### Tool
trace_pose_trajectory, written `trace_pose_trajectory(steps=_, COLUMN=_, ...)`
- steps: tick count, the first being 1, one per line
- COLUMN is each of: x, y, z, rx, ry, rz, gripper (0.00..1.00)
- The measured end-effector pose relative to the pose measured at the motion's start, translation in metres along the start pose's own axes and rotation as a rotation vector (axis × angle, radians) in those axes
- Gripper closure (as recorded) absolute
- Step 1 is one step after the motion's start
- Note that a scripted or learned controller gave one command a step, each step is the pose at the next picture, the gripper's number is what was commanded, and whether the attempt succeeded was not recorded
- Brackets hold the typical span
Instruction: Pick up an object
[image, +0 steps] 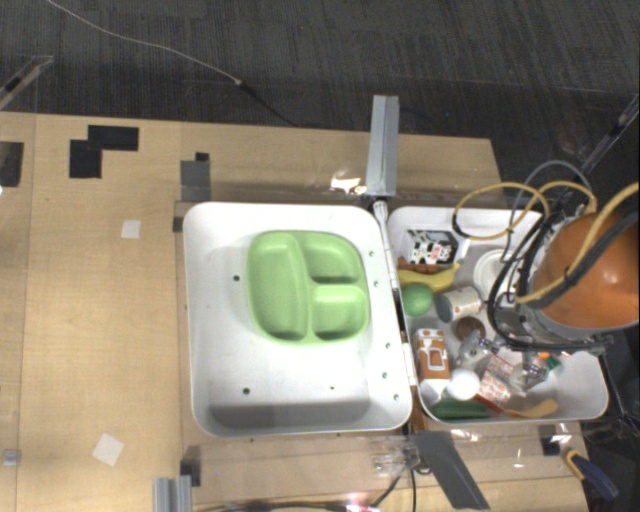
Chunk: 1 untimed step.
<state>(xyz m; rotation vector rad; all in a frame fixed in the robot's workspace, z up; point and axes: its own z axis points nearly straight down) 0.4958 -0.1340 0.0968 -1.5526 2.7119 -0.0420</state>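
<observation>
Crinkly wrapped packet (497, 381) just beside fingers (520, 368), right bin (590, 400); grip state indiscernible

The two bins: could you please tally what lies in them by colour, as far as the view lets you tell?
Green: 3, the tray, a ball, a stick
Yellow: 1, a banana
White: 2, a cup, a ball
Orange-brown: 1, a packet
Black-and-white: 1, a card
Total: 8; more lies hidden under the arm.
</observation>
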Motion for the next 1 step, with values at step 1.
trace_pose_trajectory(steps=1, x=-0.0133, y=-0.0272, z=0.0029, rx=-0.015, ry=0.002, rz=0.099, gripper=0.0)
